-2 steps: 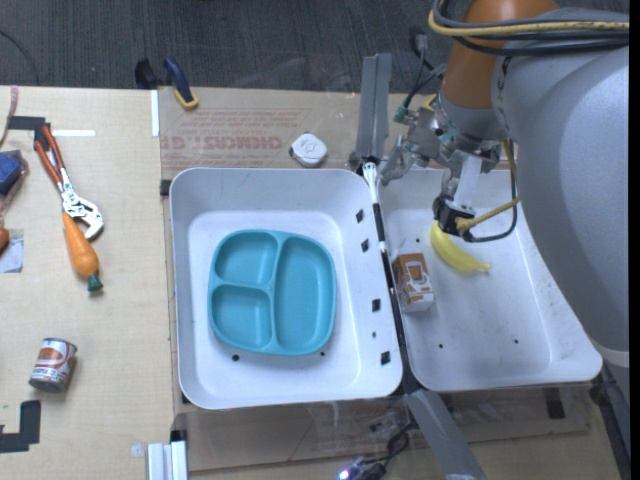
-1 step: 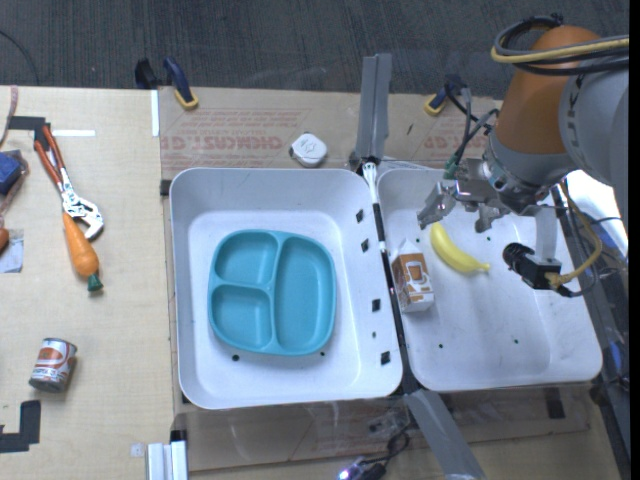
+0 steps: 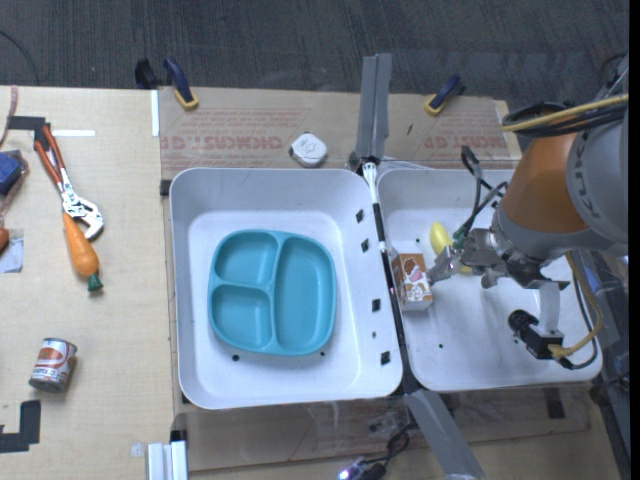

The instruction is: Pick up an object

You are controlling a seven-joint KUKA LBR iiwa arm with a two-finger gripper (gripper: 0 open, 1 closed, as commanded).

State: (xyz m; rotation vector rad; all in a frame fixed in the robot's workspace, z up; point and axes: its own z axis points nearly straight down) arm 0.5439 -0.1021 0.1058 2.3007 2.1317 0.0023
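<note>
In the right bin (image 3: 480, 363) a small brown carton (image 3: 413, 280) with a white label lies near the left wall. A yellow, banana-like piece (image 3: 439, 236) sits just behind it. My gripper (image 3: 447, 265) reaches in from the right, low over the bin. Its tip is beside the carton's right edge and just in front of the yellow piece. I cannot tell whether it touches the carton. The grey arm with its orange band (image 3: 545, 188) covers the right part of the bin.
The left bin (image 3: 195, 368) holds a teal divided plate (image 3: 272, 291). On the bench to the left lie a wrench (image 3: 68, 193), a toy carrot (image 3: 82, 253) and a small can (image 3: 52, 363). A white round object (image 3: 309, 149) sits behind the bins.
</note>
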